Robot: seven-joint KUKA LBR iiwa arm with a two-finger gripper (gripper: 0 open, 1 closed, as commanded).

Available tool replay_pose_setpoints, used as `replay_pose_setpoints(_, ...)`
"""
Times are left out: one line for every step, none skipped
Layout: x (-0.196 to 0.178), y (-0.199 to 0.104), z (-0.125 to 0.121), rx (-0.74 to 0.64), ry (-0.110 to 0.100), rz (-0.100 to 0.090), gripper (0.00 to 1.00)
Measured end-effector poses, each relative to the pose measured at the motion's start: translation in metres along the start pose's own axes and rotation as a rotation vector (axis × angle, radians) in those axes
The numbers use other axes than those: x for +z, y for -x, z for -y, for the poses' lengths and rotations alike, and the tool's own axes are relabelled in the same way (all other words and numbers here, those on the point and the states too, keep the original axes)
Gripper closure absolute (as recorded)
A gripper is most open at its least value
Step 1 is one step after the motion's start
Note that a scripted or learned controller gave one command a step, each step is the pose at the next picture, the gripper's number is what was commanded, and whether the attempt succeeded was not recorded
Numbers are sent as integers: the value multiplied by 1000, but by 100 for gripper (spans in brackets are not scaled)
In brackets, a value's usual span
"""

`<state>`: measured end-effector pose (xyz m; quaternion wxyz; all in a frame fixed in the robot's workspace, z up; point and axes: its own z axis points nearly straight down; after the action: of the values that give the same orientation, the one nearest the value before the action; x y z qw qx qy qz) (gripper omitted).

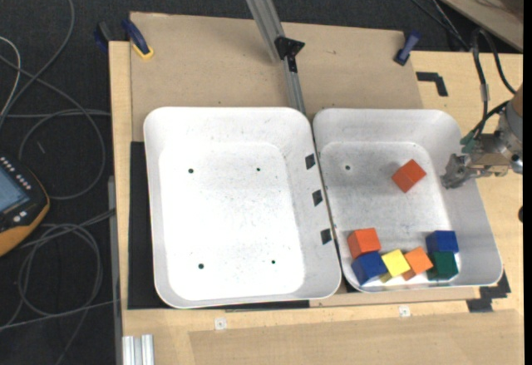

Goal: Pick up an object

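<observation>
Bench [249, 64] of pale wood, seen from above, carrying two shallow white bins side by side. The left bin [166, 139] sits beside the right bin [366, 124], which holds coloured blocks. A lone orange block [408, 175] lies near its middle; an orange cube [362, 240], blue cube [367, 268], yellow cube [395, 262] and green cube [445, 265] cluster along the near wall. The jaws [455, 172] hang over the right bin's right rim, apart from the lone block; whether they are spread or closed cannot be told.

blue clamps [137, 39] on board corners | cables [50, 214] on dark floor (left) | handheld pendant [17, 201]
</observation>
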<state>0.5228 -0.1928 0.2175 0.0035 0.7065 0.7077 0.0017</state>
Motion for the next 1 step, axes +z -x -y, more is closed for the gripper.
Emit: replay_pose_setpoints(3, -60, -11, -6, -7, -6, 100)
